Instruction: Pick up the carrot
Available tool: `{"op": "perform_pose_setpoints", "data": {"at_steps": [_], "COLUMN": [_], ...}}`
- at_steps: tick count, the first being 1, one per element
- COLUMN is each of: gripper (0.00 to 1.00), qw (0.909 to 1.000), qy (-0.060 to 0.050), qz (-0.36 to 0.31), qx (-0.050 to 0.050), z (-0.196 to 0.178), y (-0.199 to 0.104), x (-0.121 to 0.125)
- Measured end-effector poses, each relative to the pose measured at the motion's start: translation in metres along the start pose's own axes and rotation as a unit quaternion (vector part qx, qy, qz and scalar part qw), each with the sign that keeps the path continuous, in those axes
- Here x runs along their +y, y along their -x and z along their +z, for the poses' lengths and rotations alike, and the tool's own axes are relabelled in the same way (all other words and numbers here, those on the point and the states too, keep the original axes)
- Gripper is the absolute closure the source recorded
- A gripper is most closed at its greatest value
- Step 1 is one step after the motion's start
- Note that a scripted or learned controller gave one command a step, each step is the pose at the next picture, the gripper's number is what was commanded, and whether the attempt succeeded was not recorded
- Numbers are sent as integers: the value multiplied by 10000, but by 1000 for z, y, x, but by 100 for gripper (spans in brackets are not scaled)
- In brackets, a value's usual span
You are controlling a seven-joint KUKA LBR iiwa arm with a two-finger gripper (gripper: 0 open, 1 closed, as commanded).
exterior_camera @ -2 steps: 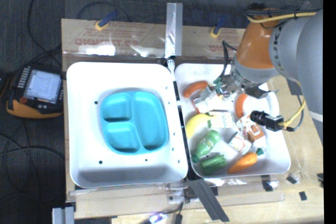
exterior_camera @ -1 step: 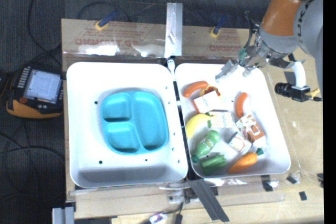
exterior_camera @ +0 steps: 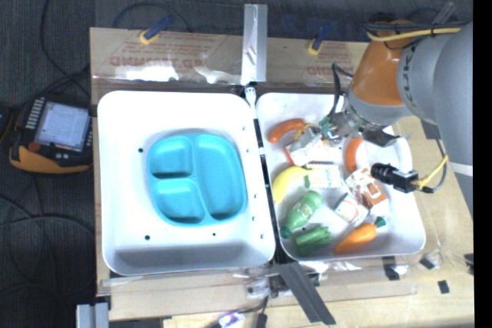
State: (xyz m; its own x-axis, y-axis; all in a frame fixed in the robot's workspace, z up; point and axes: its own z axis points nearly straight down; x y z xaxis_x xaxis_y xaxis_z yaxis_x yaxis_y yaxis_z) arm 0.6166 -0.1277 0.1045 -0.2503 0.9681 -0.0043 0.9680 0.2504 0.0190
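Observation:
The carrot [exterior_camera: 356, 237], orange with a small green top, lies at the front right of the right bin [exterior_camera: 415, 242], its tip pointing left. My gripper [exterior_camera: 323, 133] reaches down into the back half of that bin, below the orange wrist band. It sits among small items there, well behind the carrot and apart from it. Nothing orange shows between its fingers.
The right bin also holds two orange-red sausage-like pieces [exterior_camera: 284, 128] [exterior_camera: 352, 154], a yellow lemon [exterior_camera: 287, 182], green vegetables [exterior_camera: 301, 211] and small white cartons [exterior_camera: 361, 192]. A black connector with a yellow cable [exterior_camera: 392, 175] hangs over the bin. A blue divided tray [exterior_camera: 196, 177] lies in the left bin [exterior_camera: 123, 242].

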Motion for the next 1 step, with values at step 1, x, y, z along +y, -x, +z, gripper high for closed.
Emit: {"op": "perform_pose_setpoints", "data": {"at_steps": [1], "gripper": [0], "qw": [9976], "qy": [-85], "qz": [-694], "qx": [18], "z": [-55], "y": [39], "x": [43]}}
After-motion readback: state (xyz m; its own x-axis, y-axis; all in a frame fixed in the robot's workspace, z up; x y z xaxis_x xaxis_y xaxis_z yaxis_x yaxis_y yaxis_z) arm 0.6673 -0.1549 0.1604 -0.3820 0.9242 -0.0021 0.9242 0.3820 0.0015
